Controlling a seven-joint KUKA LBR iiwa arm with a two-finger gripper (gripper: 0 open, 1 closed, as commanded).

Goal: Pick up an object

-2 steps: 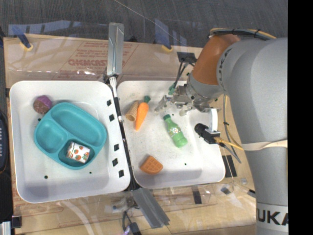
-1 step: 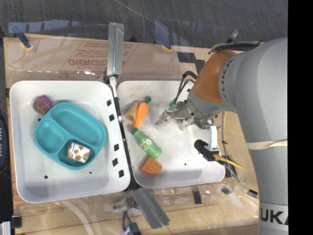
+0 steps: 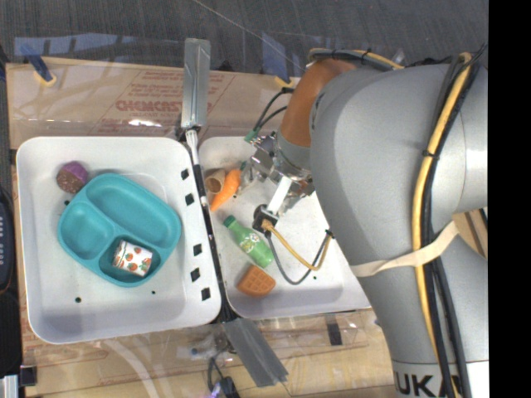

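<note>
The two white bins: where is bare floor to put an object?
Left white bin: bare floor between the teal divided plastic plate and the bin's lower wall. Right white bin is crowded: orange carrot, green bottle and orange waffle piece lie by the divider, beside the grey arm.

Grey rounded arm (image 3: pixel 398 139); orange band (image 3: pixel 303 98) above wrist; yellow cable (image 3: pixel 438 114) along side; white lettering (image 3: pixel 412 385) at base.

Glossy teal plastic tray (image 3: pixel 158 214); smooth white plastic bins (image 3: pixel 50 305); green plastic bottle (image 3: pixel 250 240).

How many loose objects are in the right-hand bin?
4: tan cylinder and carrot at the upper left, green bottle below them, orange waffle piece lowest. The arm may hide more.
</note>
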